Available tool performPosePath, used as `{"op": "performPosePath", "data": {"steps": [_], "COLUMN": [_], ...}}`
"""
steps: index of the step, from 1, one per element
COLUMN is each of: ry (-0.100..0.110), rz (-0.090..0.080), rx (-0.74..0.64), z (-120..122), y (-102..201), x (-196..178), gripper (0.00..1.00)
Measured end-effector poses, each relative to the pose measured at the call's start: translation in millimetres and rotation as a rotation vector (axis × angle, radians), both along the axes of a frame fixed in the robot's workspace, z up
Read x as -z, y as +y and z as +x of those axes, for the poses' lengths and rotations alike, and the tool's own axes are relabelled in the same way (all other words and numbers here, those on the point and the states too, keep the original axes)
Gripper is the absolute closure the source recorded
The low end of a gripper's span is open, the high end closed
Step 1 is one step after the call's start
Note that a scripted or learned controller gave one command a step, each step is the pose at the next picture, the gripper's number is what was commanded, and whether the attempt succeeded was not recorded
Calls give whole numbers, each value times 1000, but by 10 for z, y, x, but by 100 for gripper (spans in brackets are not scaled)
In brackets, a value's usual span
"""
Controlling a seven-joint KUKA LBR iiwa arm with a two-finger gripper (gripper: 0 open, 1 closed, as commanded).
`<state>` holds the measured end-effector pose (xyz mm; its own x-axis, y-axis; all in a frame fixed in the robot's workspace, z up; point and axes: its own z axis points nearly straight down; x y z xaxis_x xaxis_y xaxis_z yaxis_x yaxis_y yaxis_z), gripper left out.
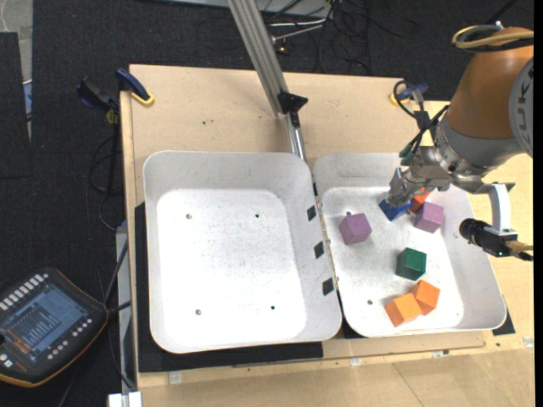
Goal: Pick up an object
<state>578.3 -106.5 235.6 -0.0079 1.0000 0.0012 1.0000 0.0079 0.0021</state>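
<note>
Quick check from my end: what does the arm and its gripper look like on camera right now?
The arm shows a rounded orange band over a grey wrist section, with dark cables running down its left side. The gripper is a compact grey metal piece. A white bracket and a black cylindrical part project to the arm's right.

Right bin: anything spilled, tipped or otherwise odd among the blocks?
Nothing stands out. The blocks all lie inside the right bin: two purple, a green block, two touching orange ones and a blue block under the claw.

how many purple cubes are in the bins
2, both in the right bin: one purple cube near its left side, another beside the end effector. More could be hidden under the arm.
</note>
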Motion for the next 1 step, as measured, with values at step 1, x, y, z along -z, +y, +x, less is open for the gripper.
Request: {"op": "performPosePath", "data": {"steps": [1], "ry": [1], "rz": [0], "rx": [0], "z": [122], "y": [528], "x": [61], "gripper": [100]}}
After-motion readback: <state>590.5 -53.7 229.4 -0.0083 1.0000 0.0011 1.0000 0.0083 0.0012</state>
